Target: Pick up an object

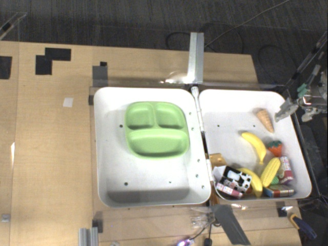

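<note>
**Two bins, toys crowded in the right one**

Two white bins sit side by side on the wooden desk (46,137). Nearest the camera, the front corner of the right bin (302,183) is packed: a black-and-white toy (234,177) lies against a small pink stick (229,189), with a corn cob (270,171) upright-ish just beside them and a short yellow piece (253,181) between. A red-and-white tube (285,169) and a striped marker (281,192) touch the bin's right wall area. A brown block (217,159) rests by the divider between the bins.

Farther back, a banana (255,144) lies alone, with a small red and green fruit (276,148) just beside its lower end. Beyond that, an orange cone (265,119) sits near the right wall.

The left bin (110,183) holds a green divided plate (155,128).

The gripper (300,106) hangs at the right bin's far right edge, near the cone and apart from it; whether its fingers are apart or together cannot be told.
</note>
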Tool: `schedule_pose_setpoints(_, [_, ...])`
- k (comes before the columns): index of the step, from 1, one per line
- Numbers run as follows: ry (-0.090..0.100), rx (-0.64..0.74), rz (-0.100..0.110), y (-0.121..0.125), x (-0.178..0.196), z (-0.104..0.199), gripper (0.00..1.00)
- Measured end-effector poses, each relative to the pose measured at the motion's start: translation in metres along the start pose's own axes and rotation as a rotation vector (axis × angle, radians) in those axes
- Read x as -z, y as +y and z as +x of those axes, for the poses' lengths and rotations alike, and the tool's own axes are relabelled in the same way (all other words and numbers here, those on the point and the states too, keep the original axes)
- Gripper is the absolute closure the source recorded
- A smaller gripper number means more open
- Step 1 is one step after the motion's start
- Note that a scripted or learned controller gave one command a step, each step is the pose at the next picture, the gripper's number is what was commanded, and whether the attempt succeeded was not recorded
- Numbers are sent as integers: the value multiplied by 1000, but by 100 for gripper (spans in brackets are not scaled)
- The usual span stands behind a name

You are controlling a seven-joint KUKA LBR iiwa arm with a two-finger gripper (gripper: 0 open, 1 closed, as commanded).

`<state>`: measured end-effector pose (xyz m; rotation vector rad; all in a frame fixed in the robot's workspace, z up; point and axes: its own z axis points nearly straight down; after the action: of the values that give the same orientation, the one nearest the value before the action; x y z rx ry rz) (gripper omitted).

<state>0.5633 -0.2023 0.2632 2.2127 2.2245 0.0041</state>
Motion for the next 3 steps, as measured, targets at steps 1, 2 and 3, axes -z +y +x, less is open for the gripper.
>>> schedule_pose_setpoints(1, [1, 226, 0, -21, -133, 23, 0])
schedule_pose_setpoints(2, [1, 153, 1, -54, -142, 35, 0])
schedule_pose_setpoints(3, [-1, 154, -6, -52, -131, 35, 100])
